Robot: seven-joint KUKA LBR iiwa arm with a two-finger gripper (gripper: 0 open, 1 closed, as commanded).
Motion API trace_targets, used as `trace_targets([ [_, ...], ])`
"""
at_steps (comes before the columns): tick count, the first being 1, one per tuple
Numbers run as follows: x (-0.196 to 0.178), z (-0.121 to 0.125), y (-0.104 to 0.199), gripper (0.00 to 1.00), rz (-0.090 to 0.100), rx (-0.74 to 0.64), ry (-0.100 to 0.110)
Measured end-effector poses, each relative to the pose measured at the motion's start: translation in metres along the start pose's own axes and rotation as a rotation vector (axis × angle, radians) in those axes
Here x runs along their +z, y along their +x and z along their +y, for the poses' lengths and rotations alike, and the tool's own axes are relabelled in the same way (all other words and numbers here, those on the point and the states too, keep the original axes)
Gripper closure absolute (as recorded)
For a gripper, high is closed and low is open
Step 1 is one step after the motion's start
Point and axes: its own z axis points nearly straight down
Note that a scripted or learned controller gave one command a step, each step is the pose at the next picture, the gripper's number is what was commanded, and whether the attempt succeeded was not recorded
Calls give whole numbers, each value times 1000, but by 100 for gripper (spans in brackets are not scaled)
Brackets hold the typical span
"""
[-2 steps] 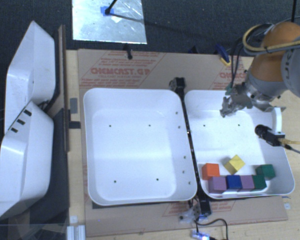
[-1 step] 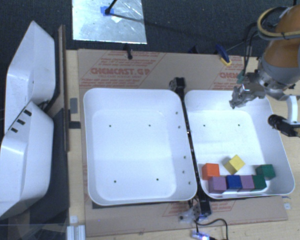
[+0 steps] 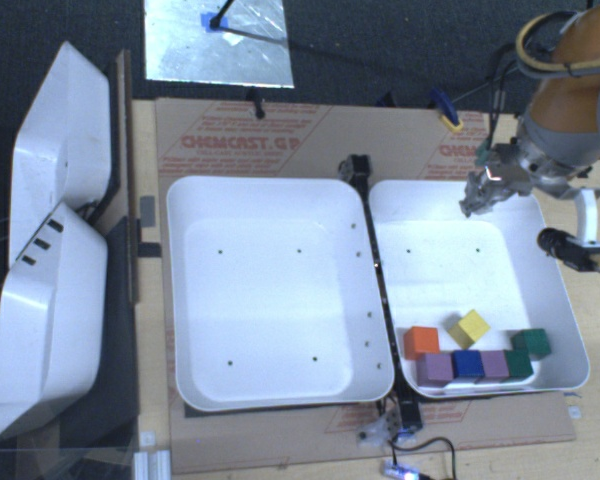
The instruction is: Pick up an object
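Coloured blocks [image 3: 470,353] huddle along the near edge of the right bin [image 3: 550,298], while the hand [image 3: 477,200] hangs over that bin's far edge, well apart from them. Whether it is spread or pressed together, I cannot tell.

Right bin [image 3: 540,278]: blocks [image 3: 470,353] bunched along near wall, little room between them. Rest of floor open. Left bin [image 3: 270,193]: floor unobstructed throughout.
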Motion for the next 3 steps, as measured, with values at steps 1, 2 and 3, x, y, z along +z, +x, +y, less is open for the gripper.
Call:
trace_targets([
  [1, 0, 6, 63, 100, 1, -5, 0],
  [2, 9, 18, 115, 100, 1, -4, 1],
  [3, -1, 16, 168, 100, 1, -5, 0],
])
